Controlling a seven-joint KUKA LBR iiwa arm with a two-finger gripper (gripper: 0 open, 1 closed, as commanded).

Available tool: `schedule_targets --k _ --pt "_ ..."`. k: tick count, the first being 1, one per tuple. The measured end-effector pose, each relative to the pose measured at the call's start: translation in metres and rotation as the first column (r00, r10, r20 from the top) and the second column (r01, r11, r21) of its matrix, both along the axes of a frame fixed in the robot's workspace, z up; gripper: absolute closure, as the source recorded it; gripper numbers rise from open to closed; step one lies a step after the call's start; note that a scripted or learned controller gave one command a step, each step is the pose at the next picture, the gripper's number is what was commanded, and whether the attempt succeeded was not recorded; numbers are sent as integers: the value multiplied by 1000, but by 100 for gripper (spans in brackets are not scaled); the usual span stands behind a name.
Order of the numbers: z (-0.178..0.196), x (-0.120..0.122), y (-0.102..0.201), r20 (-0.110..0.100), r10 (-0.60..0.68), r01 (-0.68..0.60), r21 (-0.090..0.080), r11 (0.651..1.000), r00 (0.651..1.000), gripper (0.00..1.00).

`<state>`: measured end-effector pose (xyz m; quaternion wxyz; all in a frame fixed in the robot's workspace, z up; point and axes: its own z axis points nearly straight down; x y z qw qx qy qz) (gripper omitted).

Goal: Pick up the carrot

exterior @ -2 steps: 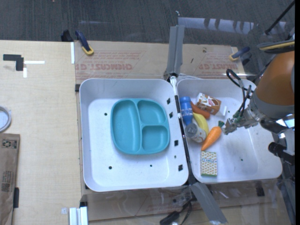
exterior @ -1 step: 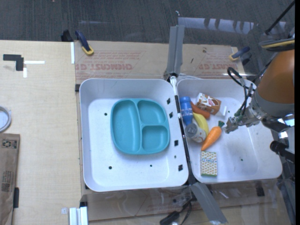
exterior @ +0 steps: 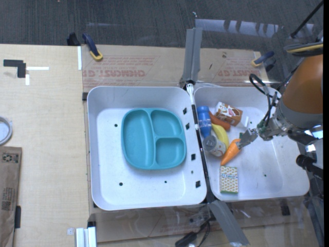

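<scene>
The orange carrot (exterior: pixel 231 152) lies slanted in the right bin (exterior: pixel 272 187), left of the bin's middle, with its thick end pointing up and right. My gripper (exterior: pixel 246 138) reaches in from the right and sits low at that upper end, touching or nearly touching it. The carrot's lower tip rests on the bin floor beside a grey can.
Left of the carrot are a yellow banana (exterior: pixel 221 134), a grey can (exterior: pixel 212 144) and a blue bottle (exterior: pixel 204 119). A red and white box (exterior: pixel 229 113) lies behind, a green packet (exterior: pixel 229 180) in front. The left bin (exterior: pixel 103 153) holds a teal divided plate (exterior: pixel 153 138).
</scene>
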<state>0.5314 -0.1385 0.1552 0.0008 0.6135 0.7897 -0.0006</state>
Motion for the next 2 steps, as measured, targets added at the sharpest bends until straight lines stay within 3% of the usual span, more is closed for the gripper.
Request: schedule_targets --k 1,2 --pt "-64 1 40 -3 202 -202 2 979 979 0" --pt "-56 1 39 -3 199 -199 2 980 980 100"
